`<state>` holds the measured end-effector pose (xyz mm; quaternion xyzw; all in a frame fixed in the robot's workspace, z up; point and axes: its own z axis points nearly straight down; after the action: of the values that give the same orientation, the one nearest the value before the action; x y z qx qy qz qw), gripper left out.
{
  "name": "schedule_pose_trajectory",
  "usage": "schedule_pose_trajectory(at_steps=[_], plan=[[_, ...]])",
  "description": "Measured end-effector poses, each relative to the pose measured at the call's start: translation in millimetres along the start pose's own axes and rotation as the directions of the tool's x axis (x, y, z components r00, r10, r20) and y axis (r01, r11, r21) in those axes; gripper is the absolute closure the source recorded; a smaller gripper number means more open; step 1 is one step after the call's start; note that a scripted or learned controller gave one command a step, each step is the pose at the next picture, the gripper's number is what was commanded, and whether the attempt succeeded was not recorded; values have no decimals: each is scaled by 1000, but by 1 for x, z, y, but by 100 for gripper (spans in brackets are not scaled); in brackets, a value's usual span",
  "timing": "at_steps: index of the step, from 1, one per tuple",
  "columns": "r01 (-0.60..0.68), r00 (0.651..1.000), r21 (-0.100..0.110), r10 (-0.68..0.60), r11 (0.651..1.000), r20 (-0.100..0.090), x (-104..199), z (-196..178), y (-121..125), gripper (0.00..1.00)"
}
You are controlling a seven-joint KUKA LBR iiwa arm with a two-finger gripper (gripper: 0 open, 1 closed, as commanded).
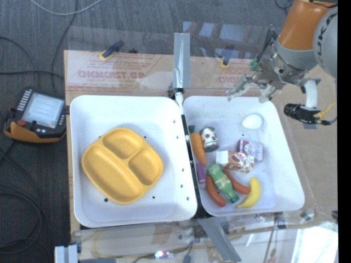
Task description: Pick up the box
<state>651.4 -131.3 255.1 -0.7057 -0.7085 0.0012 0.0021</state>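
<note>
bench with two bins, left bin (pixel 82 201) holding yellow tray (pixel 122 164), pincer (pixel 251 92) spread open, holding nothing

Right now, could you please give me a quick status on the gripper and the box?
Two-finger gripper open, holding nothing, above right bin's far edge. Small white box lying mid-bin, untouched. Orange carrot, green bottle and red-and-white packet crowd it.

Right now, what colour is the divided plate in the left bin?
Yellow; the plate shows best in the camera view.
</note>
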Motion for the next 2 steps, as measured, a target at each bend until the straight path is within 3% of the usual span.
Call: schedule_pose_trajectory(at_steps=[1, 2], plan=[[-108, 994, 1, 108, 994, 4, -44, 96, -28, 0], [125, 992, 0, -125, 992, 2, -70, 82, -83, 0]])
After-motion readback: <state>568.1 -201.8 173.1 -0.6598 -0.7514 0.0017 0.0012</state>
